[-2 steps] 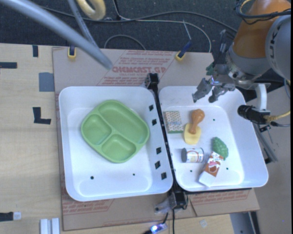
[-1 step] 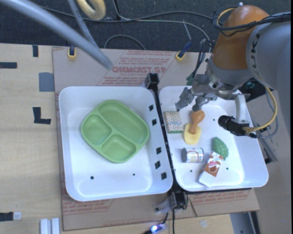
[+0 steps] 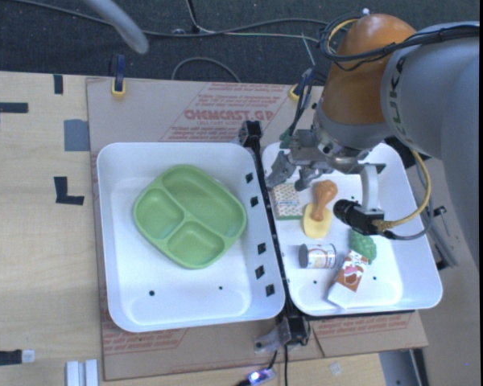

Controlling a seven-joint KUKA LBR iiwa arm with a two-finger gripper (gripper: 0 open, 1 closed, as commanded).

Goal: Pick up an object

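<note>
Taking the green divided plate (image 3: 190,215) in the left bin as our landmark, we saw the gripper (image 3: 294,173) hanging well to its right over the right bin (image 3: 410,292), fingers spread and empty. Just beyond lay a toy drumstick (image 3: 322,195); we judged it light, rigid, smooth, best pinched across its narrow shaft.

Arm (image 3: 435,79): smooth grey casing, rounded, with part of dark lettering along one link; orange band (image 3: 369,43) glossy and dome-shaped above the wrist; wrist head (image 3: 338,147) of grey metal with dark fittings; black and yellow cables (image 3: 414,207) looping beside it; black cylindrical unit (image 3: 356,215) attached below.
</note>
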